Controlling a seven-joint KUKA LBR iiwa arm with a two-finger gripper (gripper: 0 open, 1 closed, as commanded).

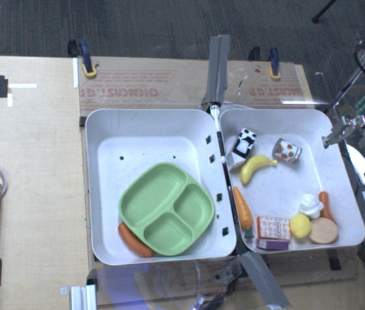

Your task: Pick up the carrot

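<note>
The metal two-finger gripper (337, 136) is hanging up-right of the long orange tapered carrot (242, 209), which is lying lengthwise along the right white bin's (337, 173) left wall.

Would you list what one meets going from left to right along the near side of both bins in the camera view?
Sausage → green divided plate → carrot → pink box → lemon → round biscuit.

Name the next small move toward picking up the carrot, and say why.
Probably bring the hand left and forward across the right bin until it is above the carrot. The carrot lies along that bin's left wall, near the front, while the hand sits at the right rim.
</note>
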